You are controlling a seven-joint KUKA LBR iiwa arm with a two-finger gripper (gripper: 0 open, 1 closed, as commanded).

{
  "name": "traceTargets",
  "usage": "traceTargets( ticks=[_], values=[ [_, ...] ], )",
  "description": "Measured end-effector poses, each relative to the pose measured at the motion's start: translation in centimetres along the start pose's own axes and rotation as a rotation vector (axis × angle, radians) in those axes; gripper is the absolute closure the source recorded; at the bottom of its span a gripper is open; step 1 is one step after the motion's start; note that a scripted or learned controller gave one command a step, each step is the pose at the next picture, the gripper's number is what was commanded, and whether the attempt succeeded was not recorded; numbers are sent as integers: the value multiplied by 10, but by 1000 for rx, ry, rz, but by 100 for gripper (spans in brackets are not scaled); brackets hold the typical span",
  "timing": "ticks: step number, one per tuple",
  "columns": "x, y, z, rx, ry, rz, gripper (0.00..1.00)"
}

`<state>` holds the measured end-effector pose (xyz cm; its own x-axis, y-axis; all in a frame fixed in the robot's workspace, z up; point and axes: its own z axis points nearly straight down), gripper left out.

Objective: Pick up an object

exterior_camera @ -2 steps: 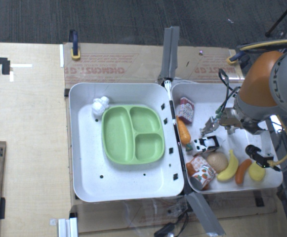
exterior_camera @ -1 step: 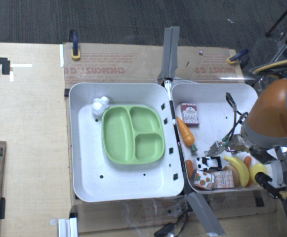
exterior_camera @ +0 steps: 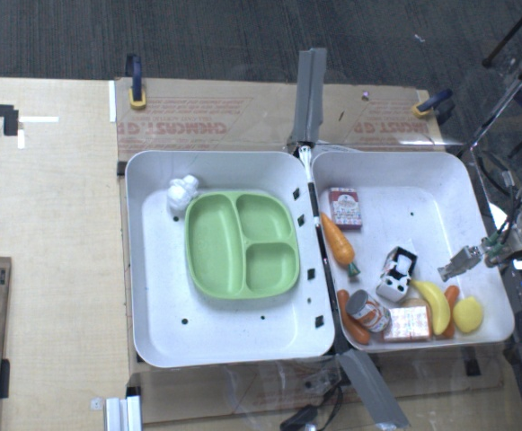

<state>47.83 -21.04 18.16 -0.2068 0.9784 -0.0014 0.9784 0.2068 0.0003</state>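
While the pincer (exterior_camera: 447, 270) hangs, grip unclear, two carrots (exterior_camera: 338, 241) and one banana (exterior_camera: 434, 304) lie below.

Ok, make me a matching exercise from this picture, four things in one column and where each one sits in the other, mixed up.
Things:
1. green divided plate
2. small white toy
3. red card box
4. banana

Places:
A. near the front of the right bin, beside a yellow lemon
B. middle of the left bin
C. toward the back of the right bin, near the divider
D. back left part of the left bin, just off the plate's corner

Pairs: 1-B, 2-D, 3-C, 4-A
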Motion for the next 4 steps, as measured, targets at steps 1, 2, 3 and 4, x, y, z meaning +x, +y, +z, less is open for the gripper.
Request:
traceTargets(
  ticks=[1,2,3,4],
  values=[
    [94,19,81,1,2,-86,0],
    [93,20,72,0,2,-81,100],
    [150,55,-52,0,0,-87,100],
    [139,113,-35,3,-1,140,100]
  ],
)
